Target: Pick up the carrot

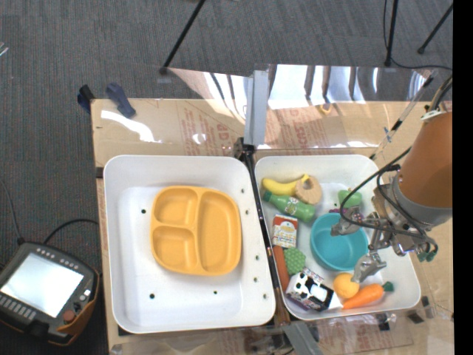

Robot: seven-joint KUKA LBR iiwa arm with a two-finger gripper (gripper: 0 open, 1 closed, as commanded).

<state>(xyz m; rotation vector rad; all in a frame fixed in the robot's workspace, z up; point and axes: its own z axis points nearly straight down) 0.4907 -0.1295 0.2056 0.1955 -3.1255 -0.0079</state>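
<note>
The carrot (363, 296), orange with a green tip at its right end, lies at the front of the right bin (408, 287). It touches a small orange fruit (344, 284) on its left. My gripper (355, 247) hangs open over the right rim of a blue bowl (332, 246), just behind the carrot. One finger points to the bowl's far rim. The other finger (368, 266) ends a short way above the carrot. Nothing sits between the fingers.
The right bin also holds a banana (284, 186), a green bottle (293, 207), a small carton (284, 231), a brown sausage (281, 268) and a black-and-white box (310, 291). A yellow divided plate (196, 229) lies in the left bin (126, 257).
</note>
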